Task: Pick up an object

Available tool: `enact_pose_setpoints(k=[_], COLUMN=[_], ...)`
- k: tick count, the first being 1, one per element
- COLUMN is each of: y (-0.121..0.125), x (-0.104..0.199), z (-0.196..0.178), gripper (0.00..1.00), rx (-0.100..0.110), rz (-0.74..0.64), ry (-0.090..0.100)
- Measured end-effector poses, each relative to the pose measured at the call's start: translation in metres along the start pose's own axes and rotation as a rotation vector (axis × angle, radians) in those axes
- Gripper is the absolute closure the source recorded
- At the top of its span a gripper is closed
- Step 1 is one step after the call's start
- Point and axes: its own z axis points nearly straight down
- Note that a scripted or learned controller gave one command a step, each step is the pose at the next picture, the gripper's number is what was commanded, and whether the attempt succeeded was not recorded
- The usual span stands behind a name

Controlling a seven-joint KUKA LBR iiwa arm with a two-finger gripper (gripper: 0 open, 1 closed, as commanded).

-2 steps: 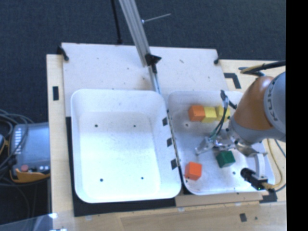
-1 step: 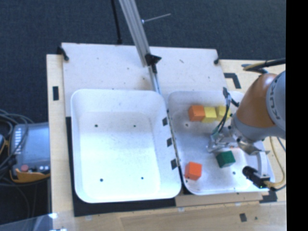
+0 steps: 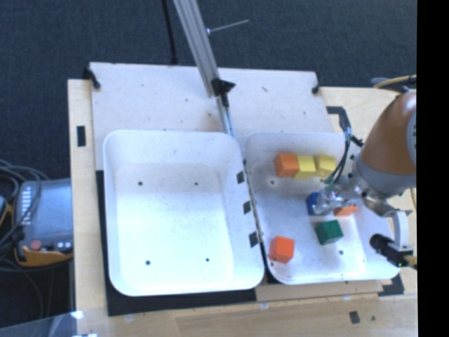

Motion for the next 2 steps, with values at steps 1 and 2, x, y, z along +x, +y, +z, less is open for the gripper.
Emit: enact_pose_setpoints(k=[1,2], y=[-0.002,0.003], x=[-0.001,-0.006], z=[-0.044,-0.108], gripper=[1.00,1.00], rx=[-0.001,-0.003], rz=[-0.008,-0.011], ry=[0.000,-0.001])
